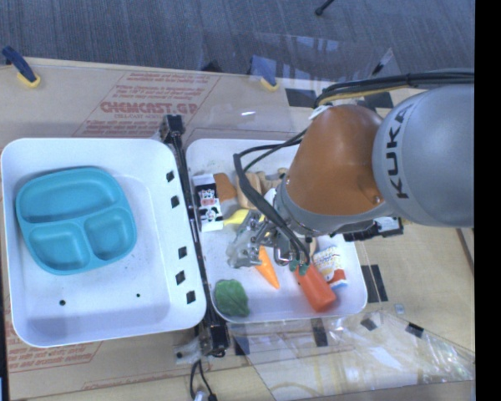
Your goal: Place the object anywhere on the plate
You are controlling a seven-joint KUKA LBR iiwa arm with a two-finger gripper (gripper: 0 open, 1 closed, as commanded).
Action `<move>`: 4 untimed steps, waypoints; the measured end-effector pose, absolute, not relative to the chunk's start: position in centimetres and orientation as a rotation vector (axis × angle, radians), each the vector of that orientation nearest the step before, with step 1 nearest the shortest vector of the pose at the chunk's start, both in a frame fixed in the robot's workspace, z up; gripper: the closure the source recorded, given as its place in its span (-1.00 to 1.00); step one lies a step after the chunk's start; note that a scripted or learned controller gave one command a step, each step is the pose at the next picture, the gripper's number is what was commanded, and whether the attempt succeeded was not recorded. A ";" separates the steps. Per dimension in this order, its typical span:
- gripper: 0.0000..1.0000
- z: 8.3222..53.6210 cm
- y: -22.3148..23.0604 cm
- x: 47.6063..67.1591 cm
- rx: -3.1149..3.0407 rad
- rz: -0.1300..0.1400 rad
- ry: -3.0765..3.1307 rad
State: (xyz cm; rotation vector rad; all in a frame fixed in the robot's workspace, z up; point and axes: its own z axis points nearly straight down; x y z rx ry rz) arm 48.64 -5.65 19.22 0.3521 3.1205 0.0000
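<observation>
The arm [401, 161] is reached over the right bin [351, 295]. The blue plate [71, 220] lies in the left bin [92, 324], well apart from it. The gripper [252, 249] is lowered among the toys beside the orange carrot [269, 270], the likely object; whether anything is gripped cannot be told. The carrot is judged light, stiff and smooth, best taken mid-length.

Bright, even overhead light; soft glare on the clear plastic sheet [259, 107] toward twelve o'clock, faint shadows inside the shallow white bins [92, 316], slight overall softness
</observation>
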 end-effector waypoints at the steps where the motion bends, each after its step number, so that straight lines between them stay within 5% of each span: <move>1: -1.00 19.2 -5.7 48.6 0.352 0.000 3.121; 2: 1.00 20.3 -5.6 48.8 0.339 0.000 3.118; 3: -1.00 20.3 -5.5 48.8 0.338 0.000 3.119; 4: 1.00 21.3 -5.5 49.0 0.327 -0.001 3.116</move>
